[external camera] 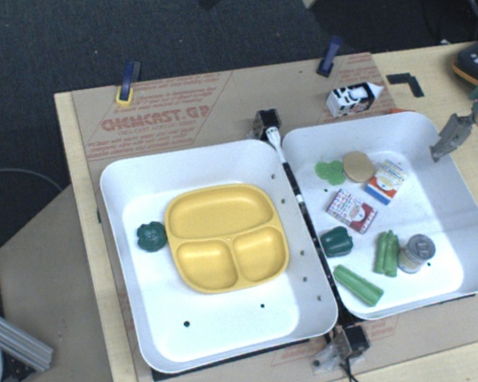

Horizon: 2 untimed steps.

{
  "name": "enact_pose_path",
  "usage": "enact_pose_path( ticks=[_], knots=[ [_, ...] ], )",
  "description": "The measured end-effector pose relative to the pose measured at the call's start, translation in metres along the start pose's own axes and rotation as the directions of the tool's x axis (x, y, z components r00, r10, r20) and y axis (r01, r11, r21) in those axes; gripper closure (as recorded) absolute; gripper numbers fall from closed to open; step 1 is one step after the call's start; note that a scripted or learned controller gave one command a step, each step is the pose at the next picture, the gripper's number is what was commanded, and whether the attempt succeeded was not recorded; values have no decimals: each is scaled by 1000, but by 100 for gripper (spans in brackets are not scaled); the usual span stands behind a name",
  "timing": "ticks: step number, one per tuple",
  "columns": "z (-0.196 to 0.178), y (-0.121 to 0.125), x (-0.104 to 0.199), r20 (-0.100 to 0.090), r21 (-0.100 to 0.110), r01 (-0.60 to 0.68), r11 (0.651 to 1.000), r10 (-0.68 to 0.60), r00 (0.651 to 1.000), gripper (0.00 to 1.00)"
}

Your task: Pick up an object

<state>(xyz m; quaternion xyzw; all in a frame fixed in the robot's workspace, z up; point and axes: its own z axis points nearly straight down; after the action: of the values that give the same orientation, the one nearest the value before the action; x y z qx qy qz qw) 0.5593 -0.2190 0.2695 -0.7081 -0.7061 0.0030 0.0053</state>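
My gripper [473, 136] hovers over the right bin's [460, 222] far right rim, open with nothing between its fingers. In that bin lie a light green leafy piece [330, 171], a tan round disc [357, 165], a white, red and blue packet [388, 181], a red and white carton [351, 210], a dark green pepper [335, 241], a green pickle [386, 254], a silver can [419, 249] and a green cucumber [358, 284]. All of them sit left of and below the gripper, apart from it.
The left bin [151, 316] holds a yellow divided plate [226, 235] and a dark green broccoli-like piece [151, 235] by its left wall. A small black and white toy [354, 98] stands on the board beyond the right bin. Clamps [125, 85] grip the board's far edge.
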Motion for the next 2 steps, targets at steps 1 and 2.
enact_pose_path(
  ticks=[1, 2],
  knots=[
    [-6, 2, 0, 3, -11, 3, 1000, -3, 1000, 0],
    [40, -1, 8, 1, -6, 3, 1000, -3, 1000, 0]
  ],
)
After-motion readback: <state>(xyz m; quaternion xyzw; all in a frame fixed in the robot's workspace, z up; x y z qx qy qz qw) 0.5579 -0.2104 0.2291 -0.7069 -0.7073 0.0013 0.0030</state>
